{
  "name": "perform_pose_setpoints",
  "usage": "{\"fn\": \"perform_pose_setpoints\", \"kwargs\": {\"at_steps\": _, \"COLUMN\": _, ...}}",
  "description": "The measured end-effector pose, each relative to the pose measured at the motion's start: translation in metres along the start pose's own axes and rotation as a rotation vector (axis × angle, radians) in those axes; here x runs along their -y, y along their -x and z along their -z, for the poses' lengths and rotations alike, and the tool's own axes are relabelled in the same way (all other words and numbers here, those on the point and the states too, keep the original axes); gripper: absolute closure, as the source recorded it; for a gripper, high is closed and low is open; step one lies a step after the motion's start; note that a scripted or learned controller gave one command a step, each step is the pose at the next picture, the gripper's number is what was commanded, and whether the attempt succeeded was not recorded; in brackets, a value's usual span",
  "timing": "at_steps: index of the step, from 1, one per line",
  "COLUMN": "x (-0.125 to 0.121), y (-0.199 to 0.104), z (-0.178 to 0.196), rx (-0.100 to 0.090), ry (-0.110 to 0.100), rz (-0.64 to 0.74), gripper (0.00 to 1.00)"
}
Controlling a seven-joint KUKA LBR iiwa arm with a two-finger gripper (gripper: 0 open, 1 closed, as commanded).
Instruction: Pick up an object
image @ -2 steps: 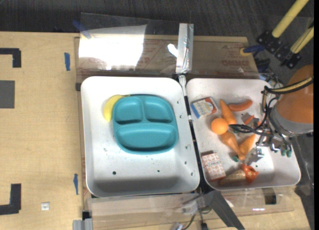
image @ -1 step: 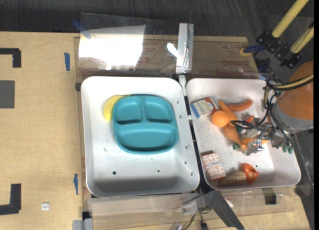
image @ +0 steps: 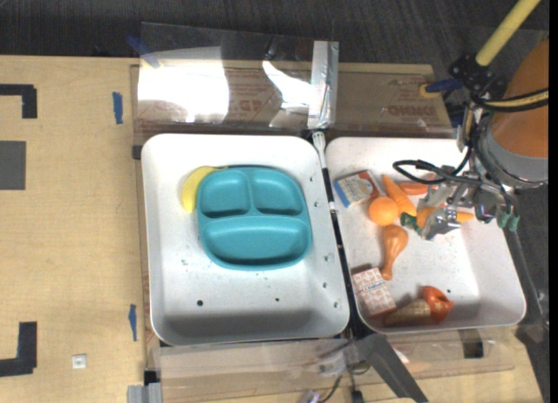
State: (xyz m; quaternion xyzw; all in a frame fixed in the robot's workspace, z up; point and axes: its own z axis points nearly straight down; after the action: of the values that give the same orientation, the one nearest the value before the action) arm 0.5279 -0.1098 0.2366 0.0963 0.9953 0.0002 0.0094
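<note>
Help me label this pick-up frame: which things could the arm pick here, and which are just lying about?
Job:
- gripper, over right bin
- orange ball
- carrot
- orange gourd-shaped toy
- small cartons
- red toy

Lying about:
- teal divided tray
- yellow item
- left bin

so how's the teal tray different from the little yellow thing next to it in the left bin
The teal tray is large, with three compartments; the yellow thing is small and plain. The tray shows whole near the middle of the left bin; the yellow thing peeks out from under the tray's upper left edge, partly hidden. Both lie in the same bin, touching or overlapping.
</note>
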Motion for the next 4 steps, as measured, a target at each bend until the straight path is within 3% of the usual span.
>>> {"fn": "perform_pose_setpoints", "kwargs": {"at_steps": 1, "x": 0.002, "y": -0.002, "z": -0.005, "rx": -0.011, "ry": -0.002, "rz": -0.004, "gripper": 0.00}}
{"fn": "perform_pose_setpoints", "kwargs": {"at_steps": 2, "x": 0.001, "y": -0.003, "z": -0.123, "rx": 0.021, "ry": -0.002, "rz": -0.175, "gripper": 0.00}}
{"fn": "perform_pose_setpoints", "kwargs": {"at_steps": 3, "x": -0.021, "y": 0.039, "z": -0.132, "rx": 0.027, "ry": 0.003, "rz": -0.387, "gripper": 0.00}}
{"fn": "perform_pose_setpoints", "kwargs": {"at_steps": 4, "x": -0.026, "y": 0.076, "z": -0.134, "rx": -0.006, "ry": -0.002, "rz": -0.509, "gripper": 0.00}}
